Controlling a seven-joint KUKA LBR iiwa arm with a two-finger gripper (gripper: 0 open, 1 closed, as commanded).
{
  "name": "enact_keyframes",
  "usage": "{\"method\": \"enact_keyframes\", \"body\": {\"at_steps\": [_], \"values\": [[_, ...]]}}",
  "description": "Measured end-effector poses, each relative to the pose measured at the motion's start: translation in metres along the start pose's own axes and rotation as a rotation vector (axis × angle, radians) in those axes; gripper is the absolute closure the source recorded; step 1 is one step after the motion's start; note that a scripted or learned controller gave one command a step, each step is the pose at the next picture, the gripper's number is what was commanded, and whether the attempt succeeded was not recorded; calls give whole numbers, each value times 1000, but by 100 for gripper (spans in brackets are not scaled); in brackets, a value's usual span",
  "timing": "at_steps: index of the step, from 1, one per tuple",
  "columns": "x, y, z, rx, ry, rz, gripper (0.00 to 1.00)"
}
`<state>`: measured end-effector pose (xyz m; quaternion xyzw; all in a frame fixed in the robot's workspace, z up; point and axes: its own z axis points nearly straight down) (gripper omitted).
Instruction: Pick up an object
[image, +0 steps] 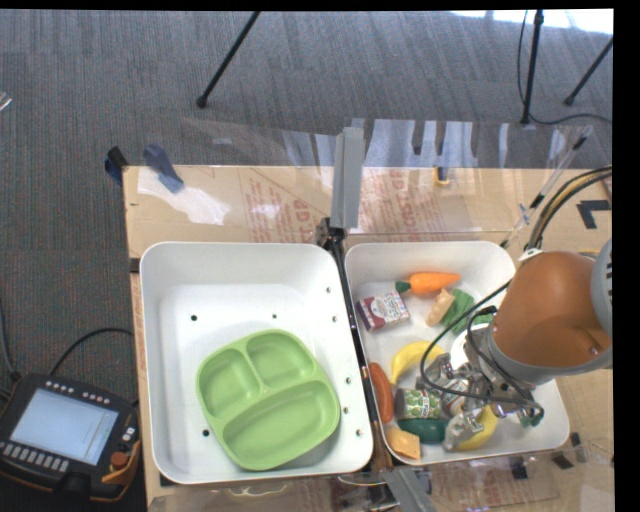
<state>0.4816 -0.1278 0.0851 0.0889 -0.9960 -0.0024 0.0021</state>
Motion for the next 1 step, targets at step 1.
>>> {"method": "enact_keyframes", "body": {"at_steps": [1], "values": [[-5,26,-2,2,-2,194,0]]}}
